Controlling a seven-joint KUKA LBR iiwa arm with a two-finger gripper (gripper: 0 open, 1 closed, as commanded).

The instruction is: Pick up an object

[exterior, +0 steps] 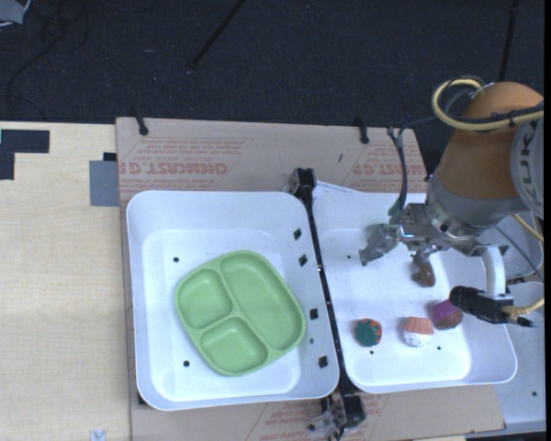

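green divided plate (240, 312) in left bin (156, 219) | cardboard sheet (211, 154) beneath | black floor (257, 44) behind

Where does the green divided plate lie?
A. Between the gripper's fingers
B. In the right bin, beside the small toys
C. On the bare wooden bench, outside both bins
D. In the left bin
D: the green divided plate lies flat inside the left bin, apart from the gripper.

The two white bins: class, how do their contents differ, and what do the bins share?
The left bin holds one large green divided plate; the right bin holds several small things, among them a green-and-red ball, a pink-and-white piece and a purple piece. The tool hangs over the right bin, not the left bin. Both are shallow, white, side by side.
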